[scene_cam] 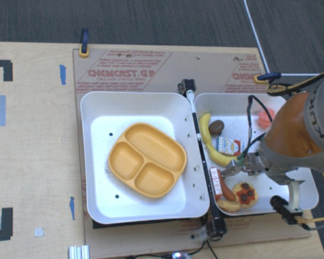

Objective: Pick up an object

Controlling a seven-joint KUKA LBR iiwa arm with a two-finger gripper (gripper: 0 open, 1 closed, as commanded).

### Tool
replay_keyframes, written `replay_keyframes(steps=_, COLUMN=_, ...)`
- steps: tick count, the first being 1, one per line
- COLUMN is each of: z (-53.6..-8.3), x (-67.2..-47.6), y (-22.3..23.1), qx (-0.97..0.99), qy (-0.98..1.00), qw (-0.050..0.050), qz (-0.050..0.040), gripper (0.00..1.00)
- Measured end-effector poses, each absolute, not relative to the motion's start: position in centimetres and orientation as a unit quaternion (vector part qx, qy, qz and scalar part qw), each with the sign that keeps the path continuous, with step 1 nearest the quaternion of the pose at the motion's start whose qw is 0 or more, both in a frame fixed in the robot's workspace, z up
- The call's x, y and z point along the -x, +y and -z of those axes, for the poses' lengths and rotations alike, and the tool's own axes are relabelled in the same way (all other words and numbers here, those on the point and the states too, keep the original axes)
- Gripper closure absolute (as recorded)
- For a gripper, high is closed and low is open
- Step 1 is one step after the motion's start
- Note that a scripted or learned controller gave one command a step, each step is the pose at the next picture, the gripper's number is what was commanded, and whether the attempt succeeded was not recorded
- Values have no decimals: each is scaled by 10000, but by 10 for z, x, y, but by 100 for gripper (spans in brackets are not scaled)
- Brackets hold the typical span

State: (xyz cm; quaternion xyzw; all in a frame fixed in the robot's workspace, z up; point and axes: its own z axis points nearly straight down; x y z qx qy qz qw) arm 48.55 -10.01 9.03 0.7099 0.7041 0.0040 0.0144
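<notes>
Reaching in from the right, our gripper (235, 169) hangs low in the right bin (233, 102) — whether it is wide or narrow we cannot tell — just beside the banana (209, 139), carton (227, 144) and pizza (244, 194).

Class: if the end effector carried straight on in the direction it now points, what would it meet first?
Probably the banana: the end effector points left across the right bin toward it, though depth is unclear.

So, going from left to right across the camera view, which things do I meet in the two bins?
Yellow divided plate in the left bin → banana → small carton → gripper → orange piece at the right bin's back.
</notes>
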Motion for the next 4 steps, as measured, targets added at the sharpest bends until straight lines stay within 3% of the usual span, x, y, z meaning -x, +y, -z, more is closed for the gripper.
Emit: replay_keyframes(steps=4, z=-90, x=-485, y=-100, qx=-7101, qy=7039, qw=144, qz=-39, gripper=0)
